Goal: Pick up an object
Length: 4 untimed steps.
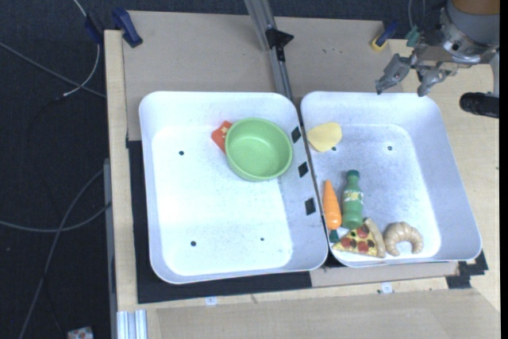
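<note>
Jaws spread, nothing between, green bottle label unreadable

Both bins were white. Bowl was light green with something red peeking out behind it. Other side had an orange carrot, green bottle, pale yellow lump, tan croissant.

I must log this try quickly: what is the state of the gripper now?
Gripper: open, holding nothing, above the far rim of the right bin.
</note>
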Each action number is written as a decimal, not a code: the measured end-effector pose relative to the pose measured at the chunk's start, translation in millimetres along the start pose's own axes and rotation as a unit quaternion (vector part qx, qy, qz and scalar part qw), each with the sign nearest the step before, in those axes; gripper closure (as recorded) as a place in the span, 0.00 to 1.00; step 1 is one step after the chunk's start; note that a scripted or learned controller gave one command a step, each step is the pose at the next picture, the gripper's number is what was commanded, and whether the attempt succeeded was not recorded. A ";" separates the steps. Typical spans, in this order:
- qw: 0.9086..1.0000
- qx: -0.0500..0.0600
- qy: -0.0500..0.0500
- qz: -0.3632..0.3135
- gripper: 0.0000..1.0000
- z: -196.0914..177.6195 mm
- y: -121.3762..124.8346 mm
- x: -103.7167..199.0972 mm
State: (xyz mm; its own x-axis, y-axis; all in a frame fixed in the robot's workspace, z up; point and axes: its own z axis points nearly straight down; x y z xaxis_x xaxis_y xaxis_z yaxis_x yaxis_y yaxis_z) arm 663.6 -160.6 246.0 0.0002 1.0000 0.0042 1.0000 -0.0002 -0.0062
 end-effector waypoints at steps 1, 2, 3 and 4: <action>1.000 0.003 0.000 0.000 0.00 63.4 -0.7 2.2; 1.000 0.003 0.000 -0.002 0.00 119.4 8.1 7.1; 1.000 0.004 0.000 -0.001 0.00 152.1 7.5 8.1; 1.000 0.000 -0.001 -0.002 1.00 136.0 9.6 8.0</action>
